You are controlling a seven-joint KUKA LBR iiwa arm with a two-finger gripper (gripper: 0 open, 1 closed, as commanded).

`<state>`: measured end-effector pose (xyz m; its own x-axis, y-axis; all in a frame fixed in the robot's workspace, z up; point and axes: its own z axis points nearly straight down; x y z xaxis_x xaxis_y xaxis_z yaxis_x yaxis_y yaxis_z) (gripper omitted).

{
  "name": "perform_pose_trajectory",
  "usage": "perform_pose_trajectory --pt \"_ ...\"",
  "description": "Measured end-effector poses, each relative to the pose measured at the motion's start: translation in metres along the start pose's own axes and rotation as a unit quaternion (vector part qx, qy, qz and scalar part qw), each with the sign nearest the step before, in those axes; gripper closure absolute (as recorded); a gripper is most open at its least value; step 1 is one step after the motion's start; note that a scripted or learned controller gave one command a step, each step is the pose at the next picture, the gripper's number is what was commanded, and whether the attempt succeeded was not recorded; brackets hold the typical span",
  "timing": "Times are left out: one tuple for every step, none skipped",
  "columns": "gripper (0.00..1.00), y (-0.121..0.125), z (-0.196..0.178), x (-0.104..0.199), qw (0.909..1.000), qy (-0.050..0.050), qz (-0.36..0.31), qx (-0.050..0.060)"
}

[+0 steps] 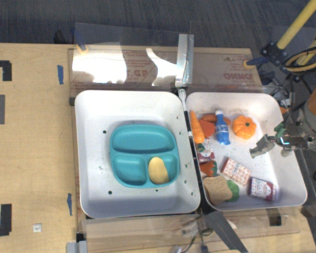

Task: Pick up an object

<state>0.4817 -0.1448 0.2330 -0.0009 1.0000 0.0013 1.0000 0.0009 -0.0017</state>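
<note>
Nearest me in the right bin (292, 186) lie a slice of bread (217, 187), a green piece (233, 188) and two small red packets (235, 170). Beyond them the end effector (274, 143) hangs over bare bin floor near the right wall; its fingers look spread with nothing between them. I'd call this the approach step: no item is chosen yet. The next move calls for shifting over one piece, perhaps the little pumpkin (245, 126) further back, then descending. The blue bottle (221, 128) stands beside it.

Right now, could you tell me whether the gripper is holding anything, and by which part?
Nothing is held. The gripper hangs over a bare patch of the right bin, with no object between its fingers.
</note>
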Motion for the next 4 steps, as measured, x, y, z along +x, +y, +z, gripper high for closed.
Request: perform_pose_trajectory --pt "0.0 0.092 0.122 0.004 0.9981 0.0 0.061 0.004" --pt "0.0 0.138 0.146 -0.012 0.9988 -0.001 0.049 -0.003" --pt "1.0 0.139 0.135 -0.011 0.9988 -0.001 0.048 -0.005" --pt "1.0 0.179 0.041 0.038 0.9952 -0.001 -0.097 -0.003"
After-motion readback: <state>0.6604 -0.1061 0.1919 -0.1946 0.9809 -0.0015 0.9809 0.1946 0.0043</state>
